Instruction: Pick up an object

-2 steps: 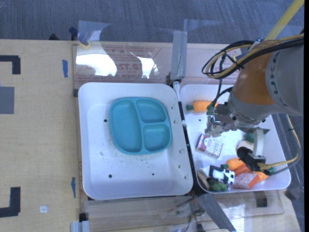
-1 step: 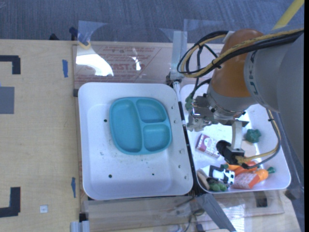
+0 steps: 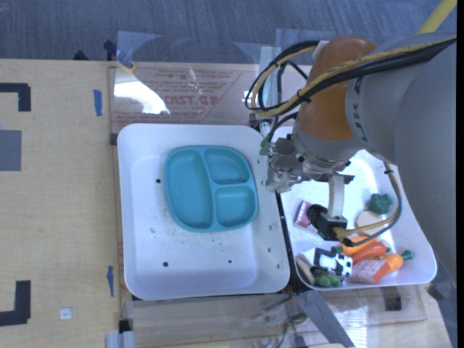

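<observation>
Overhead, the end effector [image 3: 281, 171] hangs at the seam between the two white bins; whether it is open or closed cannot be told. An orange carrot [image 3: 365, 250] lies well apart to its lower right in the right bin [image 3: 415, 243], a green broccoli [image 3: 380, 201] to its right. A teal divided plate [image 3: 210, 187] sits just to its left in the left bin [image 3: 138, 216].

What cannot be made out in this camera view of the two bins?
Camera view: the grey robot arm hides the far part of the right shallow white bin.
Camera view: the small black-and-white toy in that bin's crowded near corner is too small to identify.
</observation>
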